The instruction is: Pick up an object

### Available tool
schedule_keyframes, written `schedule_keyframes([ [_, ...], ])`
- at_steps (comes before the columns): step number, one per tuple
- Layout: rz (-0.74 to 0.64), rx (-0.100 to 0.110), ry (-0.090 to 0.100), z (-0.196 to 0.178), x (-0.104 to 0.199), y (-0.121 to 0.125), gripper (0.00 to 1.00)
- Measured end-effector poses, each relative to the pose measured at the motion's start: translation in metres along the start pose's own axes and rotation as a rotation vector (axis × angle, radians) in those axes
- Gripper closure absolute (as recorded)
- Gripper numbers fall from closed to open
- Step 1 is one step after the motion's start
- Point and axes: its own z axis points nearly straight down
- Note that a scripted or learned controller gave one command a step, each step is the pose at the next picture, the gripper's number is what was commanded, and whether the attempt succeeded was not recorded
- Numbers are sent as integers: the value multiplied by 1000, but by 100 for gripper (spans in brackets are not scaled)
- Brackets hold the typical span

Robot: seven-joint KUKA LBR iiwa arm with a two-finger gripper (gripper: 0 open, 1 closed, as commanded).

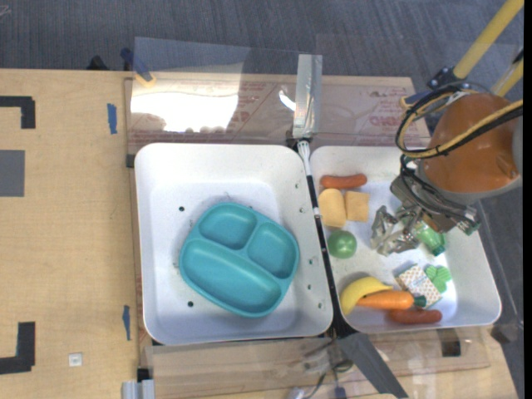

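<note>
We note the gripper low in the right bin, finger state indiscernible, with the green ball just left of it, nearest candidate.
</note>
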Motion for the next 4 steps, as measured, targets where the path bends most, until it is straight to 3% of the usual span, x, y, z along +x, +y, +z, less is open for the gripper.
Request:
schedule_keyframes([
  [1, -351, -9, 10, 12, 8, 17, 100],
  [2, -349, -10, 14, 13, 10, 16, 0],
  [3, 127, -11, 19, 9, -79, -38, 0],
  [4, 129, -7, 7, -4, -83, -39, 100],
])
